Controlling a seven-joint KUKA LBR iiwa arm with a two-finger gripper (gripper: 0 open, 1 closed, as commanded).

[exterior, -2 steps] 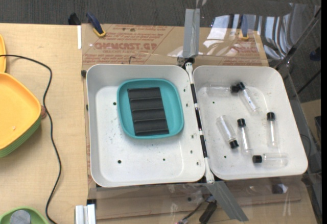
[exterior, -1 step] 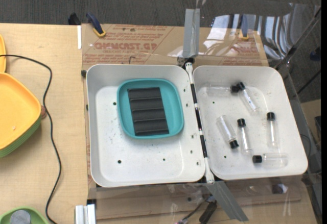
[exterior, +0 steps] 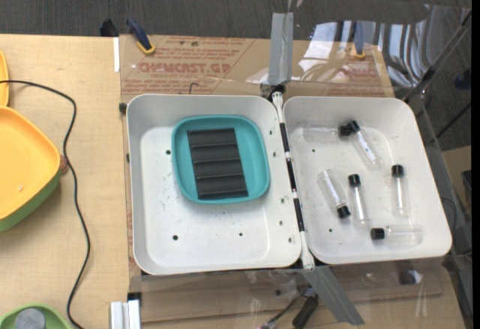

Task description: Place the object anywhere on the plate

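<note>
Bench [exterior: 67,260]: pale wood under a dark carpeted floor at the top of the view; a sheet of printed cardboard [exterior: 202,65] lies behind the bins.
Left bin [exterior: 150,237]: white and shallow, holding a teal plate [exterior: 259,163] with a dark ribbed insert [exterior: 217,163] lying in its middle.
Right bin [exterior: 427,170]: white, touching the left bin along a black hinge-like seam.
Objects: five clear tubes with black caps lie scattered in the right bin, well apart from the plate: one near the back [exterior: 358,137], two side by side in the middle [exterior: 332,194] [exterior: 357,198], one near the right wall [exterior: 398,189], one at the front [exterior: 396,232].
Around: yellow dishes [exterior: 22,170] at the left edge, a black cable [exterior: 75,192] curving down the bench, a blue-and-yellow clamp [exterior: 140,35] behind.
Pincer: cannot tell its state.
</note>
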